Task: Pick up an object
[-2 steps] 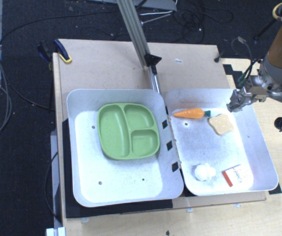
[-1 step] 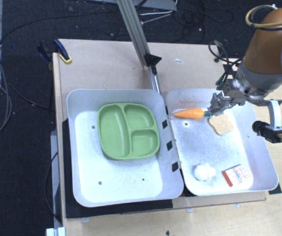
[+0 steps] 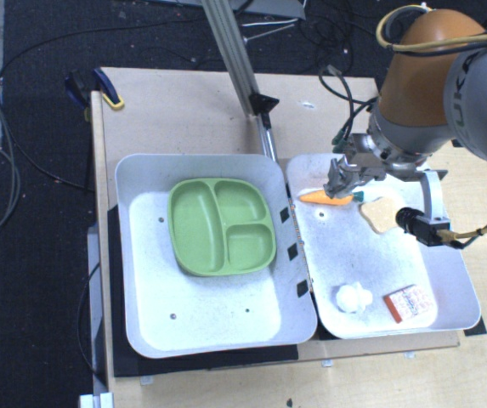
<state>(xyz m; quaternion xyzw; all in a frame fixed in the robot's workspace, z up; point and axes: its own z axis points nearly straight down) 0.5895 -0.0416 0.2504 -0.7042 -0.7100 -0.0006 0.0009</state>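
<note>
In the right bin (image 3: 370, 262) lie an orange carrot-shaped piece (image 3: 324, 198), a tan bread-like slice (image 3: 379, 215), a white lump (image 3: 353, 297) and a small red and white packet (image 3: 409, 303). My gripper (image 3: 342, 181) hangs low at the bin's far end, its tips right over the carrot's right end. The wrist hides how the fingers stand and whether they touch the carrot.
The left bin (image 3: 141, 304) holds a green divided plate (image 3: 223, 226). A grey metal pole (image 3: 235, 49) slants down to the gap between the bins. A black cable and fitting (image 3: 421, 225) hang from the arm over the right bin.
</note>
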